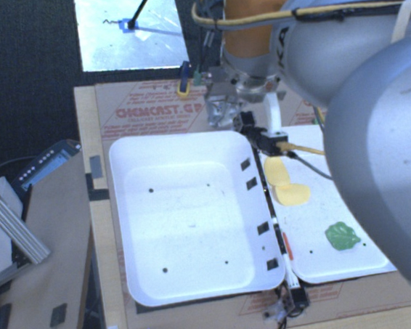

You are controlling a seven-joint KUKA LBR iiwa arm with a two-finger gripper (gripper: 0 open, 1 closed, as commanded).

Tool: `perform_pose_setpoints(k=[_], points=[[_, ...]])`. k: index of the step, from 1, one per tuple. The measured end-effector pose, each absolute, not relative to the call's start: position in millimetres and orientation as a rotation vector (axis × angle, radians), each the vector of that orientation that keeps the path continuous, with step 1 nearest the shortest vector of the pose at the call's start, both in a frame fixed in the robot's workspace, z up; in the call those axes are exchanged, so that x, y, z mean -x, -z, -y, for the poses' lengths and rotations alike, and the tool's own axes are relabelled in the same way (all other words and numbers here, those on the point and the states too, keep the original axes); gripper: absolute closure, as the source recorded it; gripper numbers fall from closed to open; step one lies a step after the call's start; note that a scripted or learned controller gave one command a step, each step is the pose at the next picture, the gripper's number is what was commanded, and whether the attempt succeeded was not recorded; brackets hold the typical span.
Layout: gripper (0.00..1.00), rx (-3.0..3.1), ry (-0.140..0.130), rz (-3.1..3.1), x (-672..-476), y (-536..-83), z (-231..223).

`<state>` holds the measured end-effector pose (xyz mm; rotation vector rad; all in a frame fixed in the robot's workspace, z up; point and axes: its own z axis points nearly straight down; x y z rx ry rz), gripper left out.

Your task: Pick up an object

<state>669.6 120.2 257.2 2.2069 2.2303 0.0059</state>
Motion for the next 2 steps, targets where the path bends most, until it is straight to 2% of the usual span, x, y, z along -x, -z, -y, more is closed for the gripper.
perform_pose_setpoints(k=[1, 2], points=[[1.0, -2.211, -0.007, -2.232, -668.3, -260, -201], [1.0, -2.224, -0.004, -2.212, -669.7, -298, -117]])
